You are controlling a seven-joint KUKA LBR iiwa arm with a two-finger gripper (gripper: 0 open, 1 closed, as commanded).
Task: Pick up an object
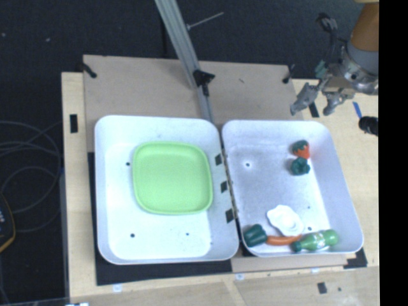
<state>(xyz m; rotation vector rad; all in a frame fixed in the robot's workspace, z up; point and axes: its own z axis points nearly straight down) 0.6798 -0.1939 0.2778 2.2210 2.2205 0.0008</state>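
- Left bin [111, 190]: holds a light green square plate [172, 177], lying flat near the middle; nothing else in it.
- Grey pole [182, 43] slants down from the top to the seam between the two bins.
- Right bin [255, 145]: all the small pickable items sit here.
- Front edge, left to right: dark green block [254, 235] in the front-left corner, thin orange stick [282, 240] beside it, white lumpy piece [284, 219] just behind the stick, green bottle-like toy [317, 240] lying on its side.
- Far right side: orange-and-green piece [301, 149] with a dark teal lump [299, 166] touching or just beside it.
- End effector [317, 102]: up past the bin's far right corner, above the bench, fingers spread apart, nothing between them, touching nothing.
- Step, as I judge it: approach, no grasp yet, no object lifted.
- Next move calls for: swing in over the right bin, line up on one item, descend, close. The orange-and-green piece and teal lump are nearest; being so close together, they risk a double contact.
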